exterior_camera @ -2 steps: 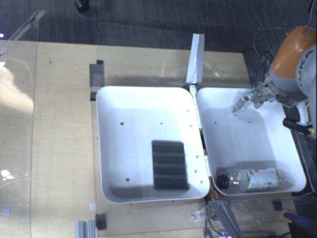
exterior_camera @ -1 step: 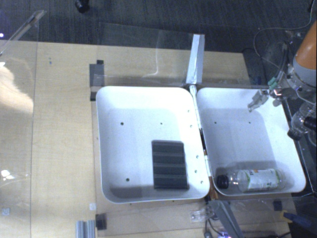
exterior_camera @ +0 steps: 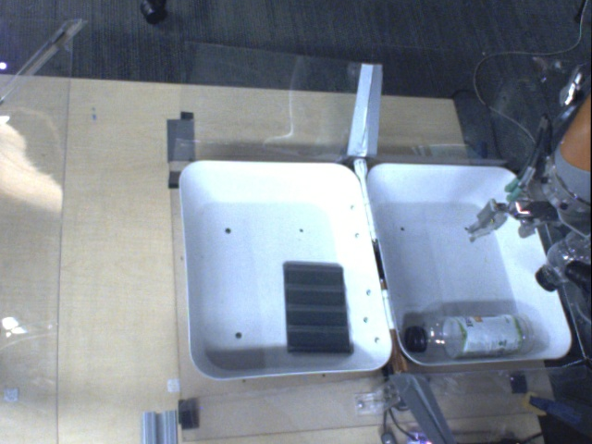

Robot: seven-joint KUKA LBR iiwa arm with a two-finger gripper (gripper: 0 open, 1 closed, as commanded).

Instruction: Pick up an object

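Camera view shows you the gripper (exterior_camera: 499, 213) above the right bin (exterior_camera: 435, 192), near its right wall, well apart from the bottle (exterior_camera: 467, 335). Whether its jaws are open or shut cannot be told; nothing is seen held. Risks, in my judgement: the bottle lies on its side against the near wall, so it may roll away, or a finger may strike the wall. It is clear plastic, dark cap to the left, pale label. A black ridged block (exterior_camera: 317, 308) lies in the left bin (exterior_camera: 240, 192).

Bright, even light; soft shadows; slight blur.
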